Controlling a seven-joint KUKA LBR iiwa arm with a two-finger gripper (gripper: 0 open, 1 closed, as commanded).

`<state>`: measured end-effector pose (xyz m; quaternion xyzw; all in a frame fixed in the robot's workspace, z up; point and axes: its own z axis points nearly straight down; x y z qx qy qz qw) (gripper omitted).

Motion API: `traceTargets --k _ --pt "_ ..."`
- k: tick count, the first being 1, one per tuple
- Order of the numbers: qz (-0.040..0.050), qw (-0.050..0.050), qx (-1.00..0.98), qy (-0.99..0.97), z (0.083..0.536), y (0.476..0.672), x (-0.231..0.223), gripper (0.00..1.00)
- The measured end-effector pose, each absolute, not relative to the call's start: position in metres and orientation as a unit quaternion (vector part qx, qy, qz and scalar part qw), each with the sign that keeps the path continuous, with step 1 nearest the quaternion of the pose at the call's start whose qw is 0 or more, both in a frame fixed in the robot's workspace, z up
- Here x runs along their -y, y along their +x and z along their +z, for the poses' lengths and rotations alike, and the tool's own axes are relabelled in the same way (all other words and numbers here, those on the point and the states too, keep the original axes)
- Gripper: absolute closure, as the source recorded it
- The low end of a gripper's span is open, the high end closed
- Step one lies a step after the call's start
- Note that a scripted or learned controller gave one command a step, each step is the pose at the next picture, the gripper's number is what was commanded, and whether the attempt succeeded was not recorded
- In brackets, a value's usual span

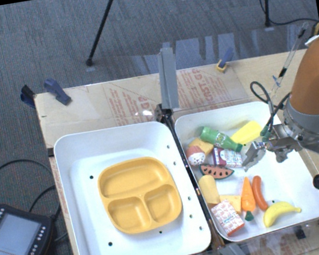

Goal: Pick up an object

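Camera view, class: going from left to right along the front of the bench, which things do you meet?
Yellow tray → red carton → carrot → sausage → banana.

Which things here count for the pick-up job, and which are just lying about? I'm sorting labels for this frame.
Job: gripper; the toy food in the right bin: green bottle, watermelon slice, carrot, sausage, banana, red carton.

Lying about: yellow divided tray in the left bin; pendant on the floor.
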<state>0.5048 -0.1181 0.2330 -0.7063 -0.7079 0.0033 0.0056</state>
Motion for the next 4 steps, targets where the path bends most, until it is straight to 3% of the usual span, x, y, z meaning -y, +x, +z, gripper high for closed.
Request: traceTargets --k 1,2,3,4 --pt "0.0045 0.011 0.740 -0.672 0.092 0.480 0.170 0.00" --pt "0.0020 0.005 0.747 -0.665 0.082 0.540 0.156 0.00" --pt "0.0037 0.010 0.744 -0.668 0.087 0.538 0.158 1.00" --pt "0.0000 0.000 0.694 -0.720 0.213 0.570 0.153 1.00"
